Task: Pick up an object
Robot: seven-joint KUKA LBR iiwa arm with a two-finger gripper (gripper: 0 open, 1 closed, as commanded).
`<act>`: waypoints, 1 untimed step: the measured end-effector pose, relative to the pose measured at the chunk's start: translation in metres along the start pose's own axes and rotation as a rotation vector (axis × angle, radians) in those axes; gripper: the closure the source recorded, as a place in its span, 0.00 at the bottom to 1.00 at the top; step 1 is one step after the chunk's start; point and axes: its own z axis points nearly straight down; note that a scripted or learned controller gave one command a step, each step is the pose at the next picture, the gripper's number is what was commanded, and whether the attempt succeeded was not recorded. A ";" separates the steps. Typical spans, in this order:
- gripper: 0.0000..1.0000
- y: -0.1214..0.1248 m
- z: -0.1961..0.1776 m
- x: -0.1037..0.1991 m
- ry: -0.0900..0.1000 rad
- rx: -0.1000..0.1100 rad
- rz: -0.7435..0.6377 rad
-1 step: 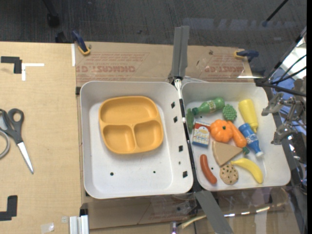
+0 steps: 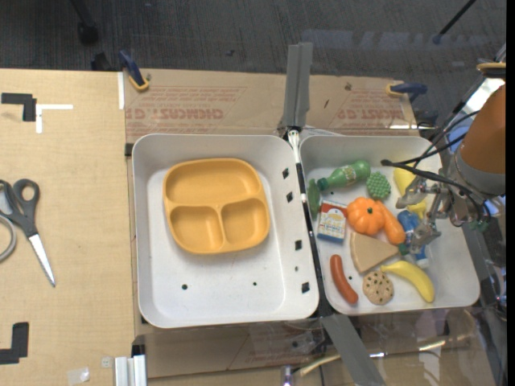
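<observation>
The right bin (image 2: 459, 292) holds several toy foods. Among them are a green bottle (image 2: 342, 175), an orange pumpkin (image 2: 366, 215), a carrot (image 2: 393, 228), a small red and white box (image 2: 331, 221), a tan wedge (image 2: 372, 252), a red sausage (image 2: 343, 280), a cookie (image 2: 377, 288) and a banana (image 2: 412, 278). My gripper (image 2: 424, 230) hangs low at the right side of this bin, just right of the carrot and above the banana, over a small blue object (image 2: 409, 220). Cables and the wrist hide part of it.
The left bin (image 2: 153, 280) holds a yellow-orange divided plate (image 2: 216, 203). A metal divider (image 2: 298, 87) rises between the bins at the back. Scissors (image 2: 28, 223) lie on the wooden bench at far left. Blue clamps (image 2: 133, 69) hold the cardboard.
</observation>
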 end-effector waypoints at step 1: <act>0.00 0.025 0.025 -0.016 -0.004 0.001 0.056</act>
